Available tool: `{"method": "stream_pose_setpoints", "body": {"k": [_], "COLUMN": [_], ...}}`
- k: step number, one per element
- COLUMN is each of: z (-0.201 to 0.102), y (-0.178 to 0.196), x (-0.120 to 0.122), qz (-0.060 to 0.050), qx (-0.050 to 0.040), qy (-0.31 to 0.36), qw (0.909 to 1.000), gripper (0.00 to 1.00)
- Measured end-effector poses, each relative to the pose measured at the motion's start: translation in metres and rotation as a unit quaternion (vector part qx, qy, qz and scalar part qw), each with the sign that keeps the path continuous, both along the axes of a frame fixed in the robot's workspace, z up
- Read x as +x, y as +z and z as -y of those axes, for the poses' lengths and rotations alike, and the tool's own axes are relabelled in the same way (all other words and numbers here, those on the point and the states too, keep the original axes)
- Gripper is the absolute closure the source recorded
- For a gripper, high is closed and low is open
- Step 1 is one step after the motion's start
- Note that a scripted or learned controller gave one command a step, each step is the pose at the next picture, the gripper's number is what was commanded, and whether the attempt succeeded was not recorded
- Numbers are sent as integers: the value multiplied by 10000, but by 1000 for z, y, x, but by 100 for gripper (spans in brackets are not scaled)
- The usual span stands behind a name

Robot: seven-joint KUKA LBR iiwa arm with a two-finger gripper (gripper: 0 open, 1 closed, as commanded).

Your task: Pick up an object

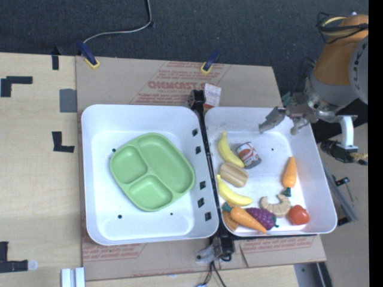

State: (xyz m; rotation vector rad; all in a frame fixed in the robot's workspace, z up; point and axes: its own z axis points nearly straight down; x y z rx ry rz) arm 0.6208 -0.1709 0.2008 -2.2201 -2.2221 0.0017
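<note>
The right bin (317,178) holds several toy foods: two bananas (228,150) (232,194), a hot dog (233,174), a small can (247,154), two carrots (289,171) (245,219), purple grapes (262,215), a tan piece (275,204) and a red tomato (298,214). My gripper (283,121) hangs over the bin's far right corner, above and right of the can. Its two grey fingers (270,119) are spread apart with nothing between them.
The left bin (96,178) carries a green divided plate (152,171). A black clip joint (197,98) and a small tag (212,93) sit at the far end of the seam between the bins. Cardboard lies under both bins.
</note>
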Motion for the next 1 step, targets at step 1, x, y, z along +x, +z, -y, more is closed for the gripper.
{"method": "stream_pose_setpoints", "body": {"k": [1], "z": [-64], "y": [-108], "x": [4], "qz": [2], "qx": [2], "qy": [5], "qw": [10000], "gripper": [0]}}
